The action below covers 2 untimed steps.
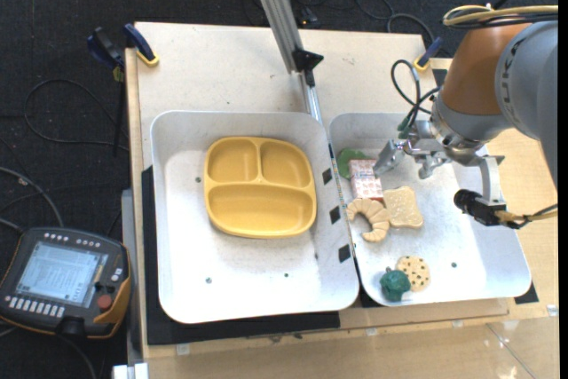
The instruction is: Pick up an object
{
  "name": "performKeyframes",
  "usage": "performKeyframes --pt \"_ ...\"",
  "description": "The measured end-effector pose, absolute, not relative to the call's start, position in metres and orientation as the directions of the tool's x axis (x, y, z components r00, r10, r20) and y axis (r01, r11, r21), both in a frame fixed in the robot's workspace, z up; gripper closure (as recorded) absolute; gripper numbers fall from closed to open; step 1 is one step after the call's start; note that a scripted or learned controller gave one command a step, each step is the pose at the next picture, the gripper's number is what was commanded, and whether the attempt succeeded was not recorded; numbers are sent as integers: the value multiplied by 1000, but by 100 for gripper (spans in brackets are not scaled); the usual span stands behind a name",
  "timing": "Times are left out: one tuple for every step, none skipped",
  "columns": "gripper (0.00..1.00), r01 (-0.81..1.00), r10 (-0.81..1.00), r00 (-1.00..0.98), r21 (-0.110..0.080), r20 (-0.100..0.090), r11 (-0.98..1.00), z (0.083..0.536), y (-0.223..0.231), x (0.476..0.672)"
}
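Arm: grey with an orange band, reaching in from 3 o'clock over the right bin (497, 266).
Gripper (390, 157): metal, hanging low near the bin's upper left; whether it is spread or pressed together cannot be told.
Nearest object: a small pink-and-white box (365, 183), flat-sided, just toward 7 o'clock of the gripper, long axis running roughly 12 to 6.
Beside it: a green piece (344, 161) at 9 o'clock, partly hidden.
Further toward 6 o'clock: a tan croissant (371, 219), curved and ridged, touching a pale bread slice (405, 207).
Bin's lower edge: a round speckled cookie (414, 272) beside a knobbly green broccoli (394, 283).
Left bin (177, 280): a smooth yellow divided plate (260, 187), three compartments.
Judgement: the box looks like the easiest pick.
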State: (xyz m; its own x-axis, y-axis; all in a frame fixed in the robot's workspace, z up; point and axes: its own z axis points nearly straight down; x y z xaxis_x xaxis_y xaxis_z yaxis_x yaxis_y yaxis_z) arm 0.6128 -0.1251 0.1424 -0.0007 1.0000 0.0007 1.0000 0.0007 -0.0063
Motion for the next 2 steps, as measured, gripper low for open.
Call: performKeyframes --pt "0 1000 1000 0 6 2 0 99 -124 616" --pt "100 1000 1000 0 13 -1 0 113 -125 618"
